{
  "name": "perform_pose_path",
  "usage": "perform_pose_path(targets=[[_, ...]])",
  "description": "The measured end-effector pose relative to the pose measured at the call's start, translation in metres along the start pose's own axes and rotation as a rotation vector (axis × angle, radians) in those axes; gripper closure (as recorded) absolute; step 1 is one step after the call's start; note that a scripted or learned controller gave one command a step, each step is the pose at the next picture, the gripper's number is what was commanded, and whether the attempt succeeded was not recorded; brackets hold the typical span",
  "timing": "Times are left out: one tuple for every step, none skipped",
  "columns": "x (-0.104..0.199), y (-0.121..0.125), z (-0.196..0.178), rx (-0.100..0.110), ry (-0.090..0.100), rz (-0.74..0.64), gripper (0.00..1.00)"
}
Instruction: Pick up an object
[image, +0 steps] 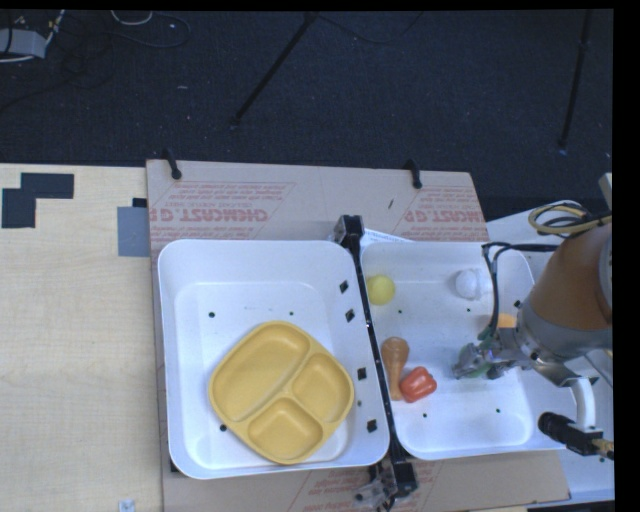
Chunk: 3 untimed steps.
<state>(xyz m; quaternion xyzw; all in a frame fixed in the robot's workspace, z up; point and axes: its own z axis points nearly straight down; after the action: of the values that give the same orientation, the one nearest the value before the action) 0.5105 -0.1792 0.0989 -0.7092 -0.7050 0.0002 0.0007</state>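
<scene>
Candidate objects all sit in the right bin (440, 440), right-centre of the frame. Red pepper-like toy (417, 384) lies on the bin floor near its left wall, touching or just beside an orange cone-shaped piece (395, 360) on its left. Yellow ball (380, 290) is further up, hard against the divider. White ball (467, 284) is near the bin's upper right, well apart from the yellow one.

Gripper (478, 362) is low in the right half of that bin, to the right of the red toy and apart from it. Too blurred and dark to resolve; can't tell what state it's in, and nothing is visible in its grasp. Arm (570, 290) enters from the right edge, orange band above the wrist.

Left bin (185, 300) holds a yellow three-compartment tray (281, 390), rotated diagonally, lower-centre. Both bins rest on cardboard (250, 205) over a wood bench (70, 350).
</scene>
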Motion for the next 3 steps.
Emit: perform_pose_path(targets=[[0.004, 0.004, -0.060, -0.002, -0.001, -0.007, 1.00], [-0.002, 0.013, -0.115, -0.005, -0.002, -0.007, 1.00], [-0.003, 0.014, -0.168, -0.004, -0.002, -0.007, 1.00]])
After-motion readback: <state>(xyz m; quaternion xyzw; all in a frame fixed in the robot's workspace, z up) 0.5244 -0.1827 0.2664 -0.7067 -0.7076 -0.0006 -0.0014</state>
